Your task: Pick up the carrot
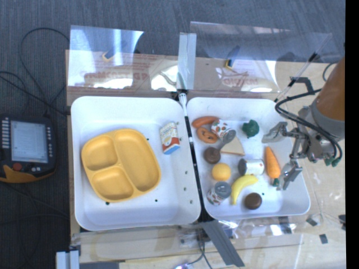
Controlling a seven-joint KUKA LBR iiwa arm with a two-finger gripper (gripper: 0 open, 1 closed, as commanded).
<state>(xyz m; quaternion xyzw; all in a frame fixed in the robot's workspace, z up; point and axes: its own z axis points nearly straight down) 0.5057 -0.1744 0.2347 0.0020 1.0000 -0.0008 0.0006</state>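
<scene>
Carrot (pixel 272 162) lies in the right-hand bin (pixel 305 203), close to its right wall, long axis running near-upright in the picture with the narrow tip toward the top; it looks like a toy piece, so my guess is light, rigid and smooth-skinned, liable to skid or roll if pinched off-centre; best hold is across the thick middle, jaws square to its length, since the tapered tip would likely squirt out. Just left of it sits a small white cup-like piece (pixel 254 166), and below-left the banana (pixel 242 186), both near enough to snag a finger; a green item (pixel 251 128) lies above. The pincer (pixel 285 153) hangs just to the carrot's right, fingers spread, nothing between them, one finger (pixel 276 132) up above the tip and the other down by the bin wall; the yellow divided plate (pixel 120 163) sits well apart in the left bin.
</scene>
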